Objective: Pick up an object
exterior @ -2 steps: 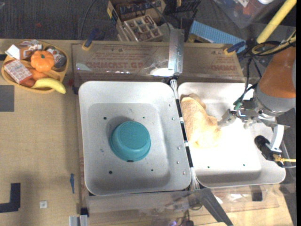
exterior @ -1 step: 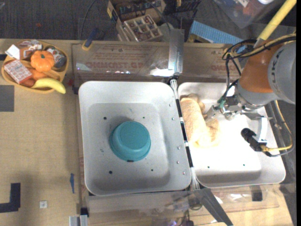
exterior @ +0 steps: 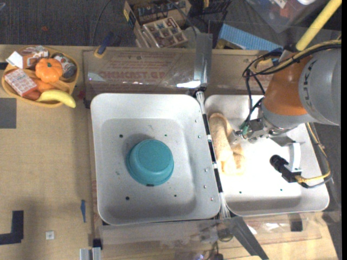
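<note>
arm (exterior: 303, 88) reaching in over the right bin (exterior: 282, 196) | left bin (exterior: 108, 112) holding an overturned teal bowl (exterior: 150, 161) at its middle | baguette (exterior: 222, 142) lying along the right bin's left wall | gripper (exterior: 242, 133) hovering just beside the loaf, finger state impossible to tell | fruit dish (exterior: 38, 80) sitting far left on the bench

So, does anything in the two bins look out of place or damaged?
Nothing stands out. The teal bowl sits upside down in the left bin, and the bread loaf lies along the right bin's left wall. No spill or damage shows.
</note>
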{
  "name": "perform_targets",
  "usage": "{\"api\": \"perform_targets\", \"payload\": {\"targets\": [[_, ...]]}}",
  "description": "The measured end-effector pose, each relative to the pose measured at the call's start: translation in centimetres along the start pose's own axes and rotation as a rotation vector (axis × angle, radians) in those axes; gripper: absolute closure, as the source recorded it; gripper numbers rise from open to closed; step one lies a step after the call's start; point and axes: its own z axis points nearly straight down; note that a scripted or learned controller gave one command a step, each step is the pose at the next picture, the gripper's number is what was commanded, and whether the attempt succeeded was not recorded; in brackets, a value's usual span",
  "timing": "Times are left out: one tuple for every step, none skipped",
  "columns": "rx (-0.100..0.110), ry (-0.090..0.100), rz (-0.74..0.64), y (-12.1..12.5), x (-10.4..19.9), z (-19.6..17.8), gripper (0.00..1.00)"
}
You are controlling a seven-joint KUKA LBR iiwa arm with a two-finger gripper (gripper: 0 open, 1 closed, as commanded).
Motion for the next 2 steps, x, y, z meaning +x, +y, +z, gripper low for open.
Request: {"api": "perform_targets", "payload": {"targets": [[-0.006, 0.0, 0.005, 0.1, -0.2, -1.16, 1.0], [-0.006, -0.001, 0.005, 0.09, -0.24, -1.17, 0.0]]}}
